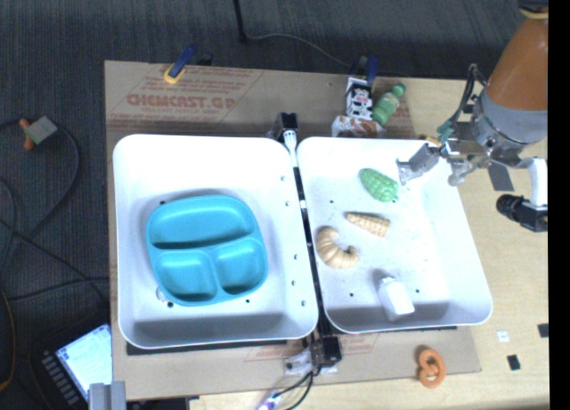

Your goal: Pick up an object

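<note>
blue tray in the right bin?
No. The blue tray sits in the left bin; the right bin holds the green object and other small items.

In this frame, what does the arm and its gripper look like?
The arm has an orange band above a grey wrist section. Below it sits a grey metal gripper with boxy parts, thin wires beside it and a small orange spot near its base.

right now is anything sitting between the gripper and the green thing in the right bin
Nothing visible is. The gripper is just to the right of the green toy, with bare white bin floor between them. The tan cone and the curled pastry lie further down, out of the way.
</note>
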Tool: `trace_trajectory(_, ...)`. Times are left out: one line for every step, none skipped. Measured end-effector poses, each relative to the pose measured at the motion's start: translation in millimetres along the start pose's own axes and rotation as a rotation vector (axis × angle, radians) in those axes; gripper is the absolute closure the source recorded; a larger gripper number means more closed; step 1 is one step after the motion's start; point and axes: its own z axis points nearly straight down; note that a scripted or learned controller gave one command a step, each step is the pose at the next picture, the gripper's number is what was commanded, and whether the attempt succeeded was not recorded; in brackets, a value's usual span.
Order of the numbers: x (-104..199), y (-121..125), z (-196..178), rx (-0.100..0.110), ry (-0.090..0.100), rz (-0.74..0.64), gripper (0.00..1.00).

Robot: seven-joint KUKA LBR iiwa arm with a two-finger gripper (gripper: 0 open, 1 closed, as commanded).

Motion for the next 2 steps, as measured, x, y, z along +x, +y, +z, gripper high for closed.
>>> trace_trajectory(-1,-4,127,0.003,0.001,0.001,0.00)
trace_trajectory(29,40,125,-0.001,0.000,-0.001,0.00)
